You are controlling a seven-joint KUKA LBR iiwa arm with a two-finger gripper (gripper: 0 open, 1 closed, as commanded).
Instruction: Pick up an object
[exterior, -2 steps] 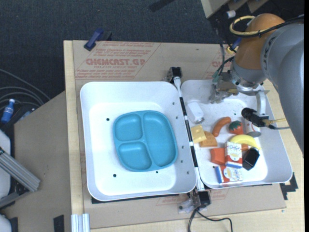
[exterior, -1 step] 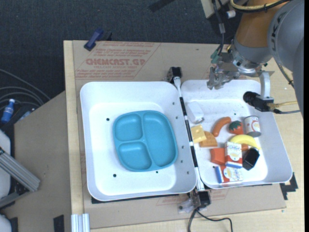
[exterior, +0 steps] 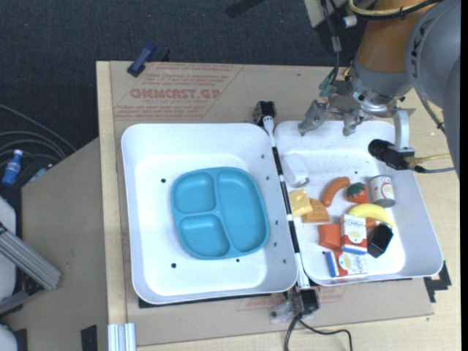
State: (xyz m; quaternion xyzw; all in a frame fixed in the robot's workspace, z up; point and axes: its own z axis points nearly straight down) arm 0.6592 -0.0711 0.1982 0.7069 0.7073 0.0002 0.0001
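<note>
The right bin [exterior: 417, 218] holds several small items: a yellow banana [exterior: 373, 212], an orange sausage shape [exterior: 335, 189], a red and green tomato [exterior: 357, 192], a small can [exterior: 381, 189], a yellow cheese wedge [exterior: 300, 199], a red block [exterior: 330, 235], a small carton [exterior: 355, 234] and a black piece [exterior: 379, 240]. My gripper [exterior: 333, 121] hangs over the far rim of this bin, above and behind the items. Its two fingers stand spread apart with nothing between them. The grey arm with its orange band [exterior: 391, 31] reaches in from the upper right.
The left bin [exterior: 146, 159] holds a blue divided plate [exterior: 219, 212]. A flat packet [exterior: 345, 263] lies at the right bin's near edge. A black clip [exterior: 264, 111] sits where the bins meet at the back. A blue object [exterior: 141, 60] lies at the bench's far left corner.
</note>
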